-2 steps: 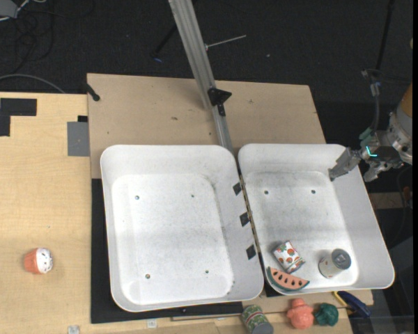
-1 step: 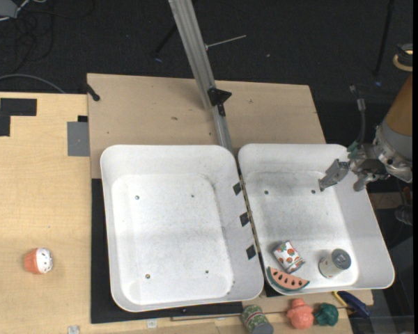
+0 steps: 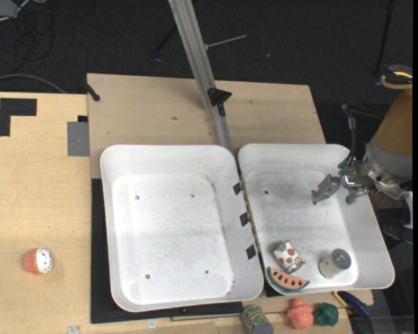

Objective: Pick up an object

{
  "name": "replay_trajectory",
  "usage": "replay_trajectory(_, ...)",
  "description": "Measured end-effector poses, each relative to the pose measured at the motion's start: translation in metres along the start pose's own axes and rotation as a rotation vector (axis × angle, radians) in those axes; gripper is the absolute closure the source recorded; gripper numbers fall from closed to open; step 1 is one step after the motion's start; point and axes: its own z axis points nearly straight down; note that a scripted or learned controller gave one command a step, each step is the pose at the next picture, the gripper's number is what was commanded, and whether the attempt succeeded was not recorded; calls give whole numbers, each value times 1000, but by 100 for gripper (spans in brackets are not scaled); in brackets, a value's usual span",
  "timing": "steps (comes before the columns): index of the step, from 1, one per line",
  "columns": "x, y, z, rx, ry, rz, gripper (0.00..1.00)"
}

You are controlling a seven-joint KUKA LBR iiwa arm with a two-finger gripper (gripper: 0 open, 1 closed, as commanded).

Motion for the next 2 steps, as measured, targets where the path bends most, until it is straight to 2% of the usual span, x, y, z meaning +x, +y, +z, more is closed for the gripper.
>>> replay_trajectory(1, 8, 5, 50, 0, 1, -2, 0)
replay_trajectory(2, 6, 5, 37, -4, -1, 3, 100)
